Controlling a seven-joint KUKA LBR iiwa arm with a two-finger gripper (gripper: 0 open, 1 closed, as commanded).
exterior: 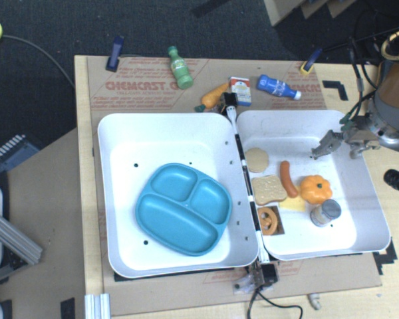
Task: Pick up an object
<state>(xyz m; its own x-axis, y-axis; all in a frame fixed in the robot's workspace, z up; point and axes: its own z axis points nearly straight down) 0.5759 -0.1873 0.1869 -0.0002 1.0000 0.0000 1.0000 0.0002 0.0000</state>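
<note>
The right bin (359,238) holds several toy foods: a round tan biscuit (257,159), a red sausage (288,179), an orange pumpkin (315,189), a bread slice (268,190), a yellow cheese piece (292,205), a pretzel (268,220) and a small grey can (326,212). My gripper (338,150) hovers over the upper right part of this bin, above and to the right of the sausage and pumpkin. Its fingers are spread open, with nothing between them.
The left bin (120,145) contains a blue divided plate (183,208). Behind the bins on the bench lie a green bottle (180,68), an orange carrot (215,96), a small carton (239,90) and a blue bottle (278,87). Cables hang at the right.
</note>
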